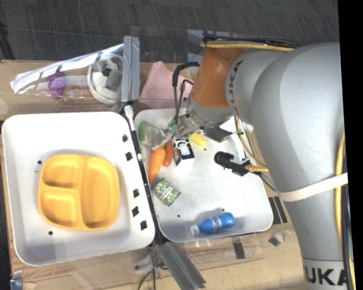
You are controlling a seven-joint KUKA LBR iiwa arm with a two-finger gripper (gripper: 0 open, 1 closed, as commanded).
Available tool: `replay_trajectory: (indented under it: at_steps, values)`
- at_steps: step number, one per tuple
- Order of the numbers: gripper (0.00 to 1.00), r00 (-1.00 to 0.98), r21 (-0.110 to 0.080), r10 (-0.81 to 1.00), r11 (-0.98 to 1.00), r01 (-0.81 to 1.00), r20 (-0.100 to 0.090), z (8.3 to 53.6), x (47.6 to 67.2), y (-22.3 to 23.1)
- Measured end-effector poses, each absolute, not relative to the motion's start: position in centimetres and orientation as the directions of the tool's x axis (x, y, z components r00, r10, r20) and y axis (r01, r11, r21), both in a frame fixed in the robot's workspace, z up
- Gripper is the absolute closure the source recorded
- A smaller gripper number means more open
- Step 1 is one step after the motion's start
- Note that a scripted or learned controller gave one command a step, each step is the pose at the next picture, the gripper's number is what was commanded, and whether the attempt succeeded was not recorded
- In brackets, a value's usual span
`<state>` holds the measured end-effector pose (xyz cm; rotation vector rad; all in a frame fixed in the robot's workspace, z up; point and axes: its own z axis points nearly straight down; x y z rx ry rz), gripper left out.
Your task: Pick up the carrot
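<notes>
The carrot [157, 163] is orange and lies near the left wall of the right bin [253, 210], running from lower left to upper right. Its upper end looks redder. My gripper [179, 146] hangs just right of that upper end, low over the bin floor and very close to the carrot. The grey arm with its orange band comes down from the upper right and hides the bin's back right part. Nothing shows clearly between the gripper and the carrot.
A green packet [165, 192] lies just below the carrot. A blue bottle [214, 223] rests at the bin's front edge, a small yellow piece [198, 140] right of the gripper, a green item [145, 134] at the back left. The left bin [27, 236] holds a yellow divided plate [79, 190].
</notes>
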<state>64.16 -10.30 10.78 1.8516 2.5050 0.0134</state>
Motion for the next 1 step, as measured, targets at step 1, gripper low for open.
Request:
replay_trajectory:
  at_steps: [1]
  values:
    - [0.00,-0.376,0.021,0.927,0.376,0.926,-0.011,10.73,63.93,-11.03]
